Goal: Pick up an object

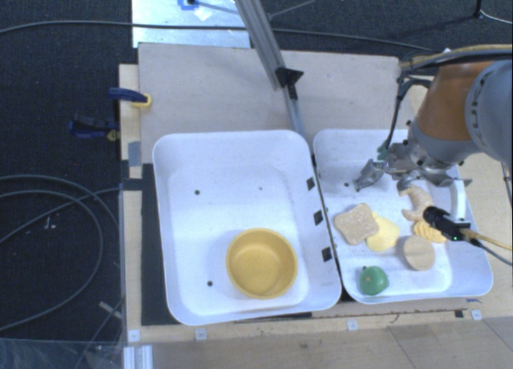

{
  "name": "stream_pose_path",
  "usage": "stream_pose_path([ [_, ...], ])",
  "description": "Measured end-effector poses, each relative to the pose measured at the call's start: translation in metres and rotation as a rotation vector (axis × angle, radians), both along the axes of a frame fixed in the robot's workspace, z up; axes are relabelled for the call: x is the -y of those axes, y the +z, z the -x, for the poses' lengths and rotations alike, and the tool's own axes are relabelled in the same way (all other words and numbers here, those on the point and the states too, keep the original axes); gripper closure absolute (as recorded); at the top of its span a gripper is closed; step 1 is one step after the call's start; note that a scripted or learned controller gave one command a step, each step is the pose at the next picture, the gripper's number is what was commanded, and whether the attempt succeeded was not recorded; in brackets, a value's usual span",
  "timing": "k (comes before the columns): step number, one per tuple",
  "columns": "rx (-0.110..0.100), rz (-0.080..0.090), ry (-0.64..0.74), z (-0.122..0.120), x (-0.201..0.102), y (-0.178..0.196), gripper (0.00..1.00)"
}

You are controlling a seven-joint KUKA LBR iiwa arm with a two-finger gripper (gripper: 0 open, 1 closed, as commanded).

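The tool (pixel 370 175) hangs low in the right bin (pixel 337 147), above the toast slice (pixel 356 223); whether it is spread or closed I cannot tell, and nothing shows in its grip. A good pick means dropping straight onto one item clear of its neighbours. Beside the toast slice lie a yellow piece (pixel 385 235), a tan disc (pixel 418 253) and a green fruit (pixel 372 280). The left bin (pixel 208 167) holds a yellow bowl (pixel 261 261).

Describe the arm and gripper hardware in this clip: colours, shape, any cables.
The arm is rounded and grey, with a broad orange band above the wrist. Thin dark cables and a yellowish one run along its top and down its left side. The gripper is small, metallic grey, with a green spot near its base.
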State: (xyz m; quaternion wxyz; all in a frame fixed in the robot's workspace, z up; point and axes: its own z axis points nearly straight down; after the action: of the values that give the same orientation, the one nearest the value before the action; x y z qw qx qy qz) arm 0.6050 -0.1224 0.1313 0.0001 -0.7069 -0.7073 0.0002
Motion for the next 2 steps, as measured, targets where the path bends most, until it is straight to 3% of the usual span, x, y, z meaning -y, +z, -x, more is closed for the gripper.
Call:
stream_pose_path([
  [1,0.004,0.001,0.000,-0.001,0.000,0.013,1.00],
  [2,0.006,0.001,-0.001,0.002,0.009,0.070,1.00],
])
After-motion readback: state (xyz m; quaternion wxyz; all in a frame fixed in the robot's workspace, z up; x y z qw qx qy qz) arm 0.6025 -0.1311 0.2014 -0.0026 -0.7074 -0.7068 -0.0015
